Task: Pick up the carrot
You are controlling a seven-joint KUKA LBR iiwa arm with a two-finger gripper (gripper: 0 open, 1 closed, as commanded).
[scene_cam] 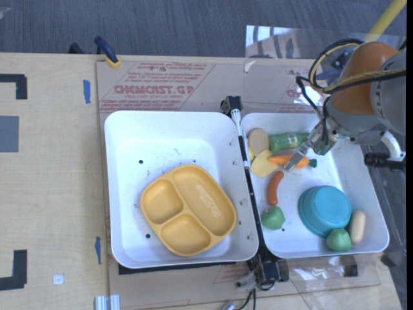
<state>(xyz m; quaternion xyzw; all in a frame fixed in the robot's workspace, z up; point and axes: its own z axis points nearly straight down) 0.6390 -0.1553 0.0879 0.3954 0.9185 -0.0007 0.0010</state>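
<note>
Carrot (282, 161) lies partly hidden under the claw (298, 159).

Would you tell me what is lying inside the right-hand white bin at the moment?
The right bin holds a carrot under the gripper, a green bottle, pale potato-like pieces, a sausage, a teal bowl and green produce. The gripper covers the carrot's middle.

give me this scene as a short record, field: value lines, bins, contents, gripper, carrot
left bin: yellow divided plate
right bin: carrot, green bottle, sausage, blue bowl, potato-like pieces, other small toy foods
gripper: low in the right bin, fingertips at the carrot
carrot: lies on the bin floor beside the pale pieces, just below the green bottle
grasp: cannot tell if the carrot is held
</note>
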